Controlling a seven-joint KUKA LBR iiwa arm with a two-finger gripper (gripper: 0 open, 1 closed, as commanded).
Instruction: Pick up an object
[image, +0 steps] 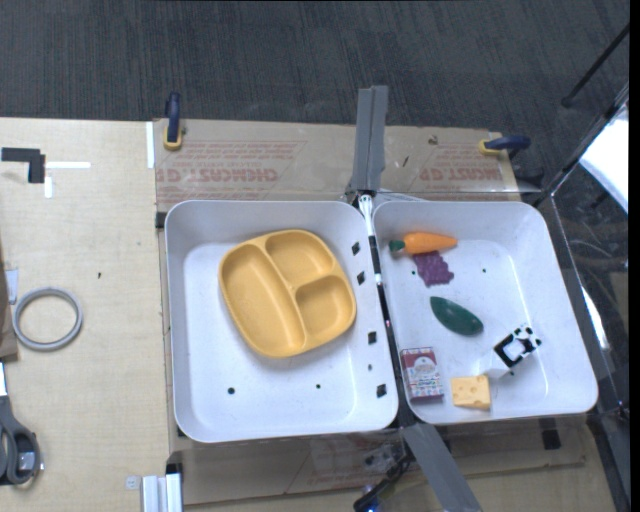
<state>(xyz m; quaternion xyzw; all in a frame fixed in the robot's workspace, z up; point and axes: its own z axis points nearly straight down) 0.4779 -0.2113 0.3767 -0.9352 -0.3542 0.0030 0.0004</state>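
The right bin (560, 300) holds several small objects: an orange carrot (428, 242) near its back left, a purple grape bunch (433, 268) just below it, a dark green oval piece (456, 316) in the middle, a black and white toy (517, 348) to the right, a red box (421, 373) at the front left and a yellow cheese wedge (472, 392) at the front. A yellow divided plate (288, 292) lies in the left bin (190, 370).
A roll of grey tape (45, 318) and scissors (17, 450) lie on the wooden bench to the left. Clamps (173, 120) hold the cardboard behind the bins. A grey bar (371, 135) runs along the divide between the bins.
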